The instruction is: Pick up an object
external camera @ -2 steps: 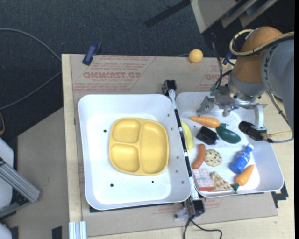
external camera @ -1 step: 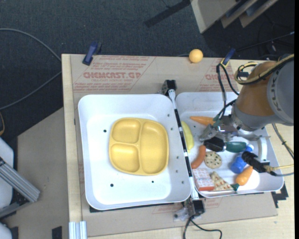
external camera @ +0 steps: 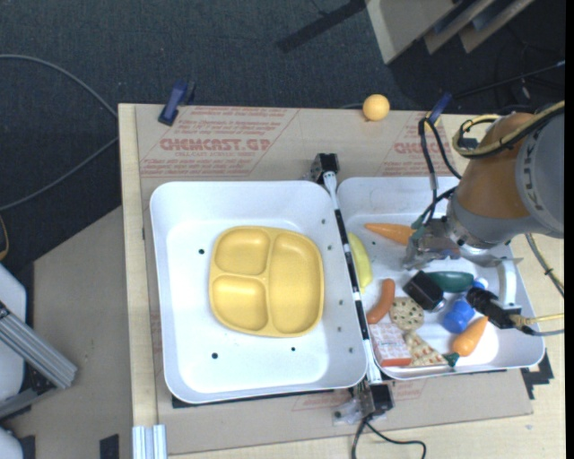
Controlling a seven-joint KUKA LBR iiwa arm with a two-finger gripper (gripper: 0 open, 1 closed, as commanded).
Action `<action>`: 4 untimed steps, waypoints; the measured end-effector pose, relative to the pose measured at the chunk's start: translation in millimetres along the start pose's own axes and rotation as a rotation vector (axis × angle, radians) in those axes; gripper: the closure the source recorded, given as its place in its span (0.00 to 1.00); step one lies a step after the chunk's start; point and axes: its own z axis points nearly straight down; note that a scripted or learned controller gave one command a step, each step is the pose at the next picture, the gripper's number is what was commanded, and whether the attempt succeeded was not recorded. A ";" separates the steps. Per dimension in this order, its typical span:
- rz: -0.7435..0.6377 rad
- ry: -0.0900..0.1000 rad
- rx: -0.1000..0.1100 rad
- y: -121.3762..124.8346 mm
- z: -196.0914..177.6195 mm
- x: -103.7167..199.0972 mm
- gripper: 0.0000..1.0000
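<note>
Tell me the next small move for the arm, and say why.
Probably shift the pincer slightly toward the view's left, then lower it over the orange carrot. The pincer hangs over the right bin, just beside that carrot's thick end, so the carrot looks like the nearest target. It also lies at the back of the bin, away from the crowded toys at the front.

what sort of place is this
Probably a robotics lab bench, not a kitchen: a robot arm hangs over the right bin of toy food such as a carrot, the left bin holds a yellow tray, a cable trails over dark carpet.
</note>
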 end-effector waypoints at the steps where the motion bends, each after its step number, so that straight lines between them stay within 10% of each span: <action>1: 0.000 0.000 0.000 -0.1 0.1 0.0 0.00; 2: -0.001 0.001 0.003 -30.3 9.7 -2.3 0.00; 3: 0.000 0.001 0.001 -29.8 0.1 -1.8 1.00; 4: 0.000 0.001 0.001 -29.9 0.2 -1.8 0.00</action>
